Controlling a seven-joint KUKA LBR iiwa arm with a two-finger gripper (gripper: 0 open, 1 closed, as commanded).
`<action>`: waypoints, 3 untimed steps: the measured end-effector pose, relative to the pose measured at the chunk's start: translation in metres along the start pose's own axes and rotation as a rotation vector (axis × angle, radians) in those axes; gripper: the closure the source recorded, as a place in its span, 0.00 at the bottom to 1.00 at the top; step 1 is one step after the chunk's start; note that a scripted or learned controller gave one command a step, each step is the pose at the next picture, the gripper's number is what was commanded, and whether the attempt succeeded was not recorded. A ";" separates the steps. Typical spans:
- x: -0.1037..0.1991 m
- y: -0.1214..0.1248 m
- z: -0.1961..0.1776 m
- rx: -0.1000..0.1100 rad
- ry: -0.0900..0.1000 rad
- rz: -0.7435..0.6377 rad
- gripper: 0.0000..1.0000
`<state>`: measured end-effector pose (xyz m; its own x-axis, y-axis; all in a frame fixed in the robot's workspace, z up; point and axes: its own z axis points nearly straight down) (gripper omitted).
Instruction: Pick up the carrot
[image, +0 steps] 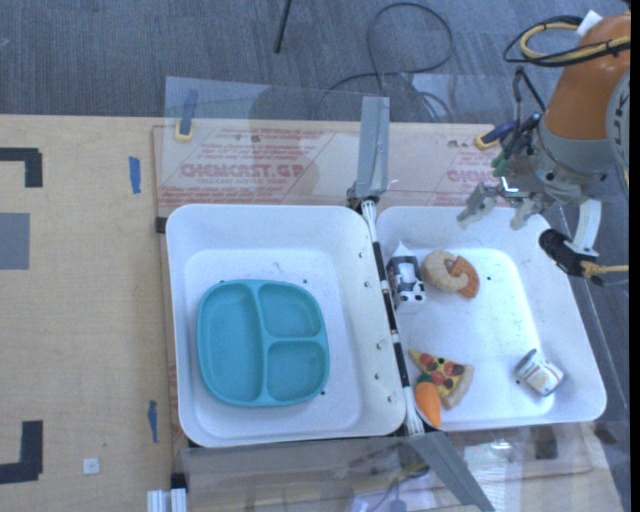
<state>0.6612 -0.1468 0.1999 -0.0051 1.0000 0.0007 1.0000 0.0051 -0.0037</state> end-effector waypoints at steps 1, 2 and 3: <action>0.040 -0.043 0.088 -0.002 -0.001 0.173 0.00; 0.039 -0.042 0.080 -0.001 0.000 0.176 1.00; 0.083 -0.083 -0.003 -0.001 -0.001 0.216 1.00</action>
<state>0.5782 -0.0643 0.2028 0.2097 0.9778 -0.0012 0.9778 -0.2097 -0.0028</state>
